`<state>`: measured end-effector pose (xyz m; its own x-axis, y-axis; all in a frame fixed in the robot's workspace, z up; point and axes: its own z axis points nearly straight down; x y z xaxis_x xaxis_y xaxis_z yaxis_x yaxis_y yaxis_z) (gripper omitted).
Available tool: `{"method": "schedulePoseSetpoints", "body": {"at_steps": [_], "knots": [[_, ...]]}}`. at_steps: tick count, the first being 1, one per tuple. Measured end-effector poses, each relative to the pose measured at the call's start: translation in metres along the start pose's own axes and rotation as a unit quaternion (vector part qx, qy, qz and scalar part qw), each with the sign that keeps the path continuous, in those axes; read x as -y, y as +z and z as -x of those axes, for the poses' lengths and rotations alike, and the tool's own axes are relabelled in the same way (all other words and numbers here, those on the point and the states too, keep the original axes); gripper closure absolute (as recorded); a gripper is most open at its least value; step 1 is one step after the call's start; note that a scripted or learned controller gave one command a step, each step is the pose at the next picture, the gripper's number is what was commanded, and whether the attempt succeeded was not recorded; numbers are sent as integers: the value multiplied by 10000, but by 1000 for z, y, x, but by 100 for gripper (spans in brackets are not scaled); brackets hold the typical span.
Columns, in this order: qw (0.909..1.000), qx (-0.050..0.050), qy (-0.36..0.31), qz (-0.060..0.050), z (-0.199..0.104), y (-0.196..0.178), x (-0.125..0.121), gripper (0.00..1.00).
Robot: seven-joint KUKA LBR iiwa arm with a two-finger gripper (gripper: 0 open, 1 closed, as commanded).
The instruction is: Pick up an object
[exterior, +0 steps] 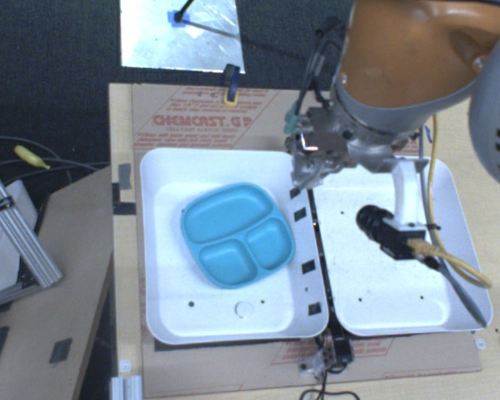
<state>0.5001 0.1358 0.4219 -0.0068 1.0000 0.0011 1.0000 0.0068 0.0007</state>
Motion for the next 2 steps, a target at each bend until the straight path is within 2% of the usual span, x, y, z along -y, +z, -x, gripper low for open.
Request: {"method": "schedulePoseSetpoints", "body": {"at_steps": [1, 2], "knots": [[10000, 8, 58, 26, 62, -32, -19, 100], [10000, 1, -4, -12, 6, 13, 15, 100]]}}
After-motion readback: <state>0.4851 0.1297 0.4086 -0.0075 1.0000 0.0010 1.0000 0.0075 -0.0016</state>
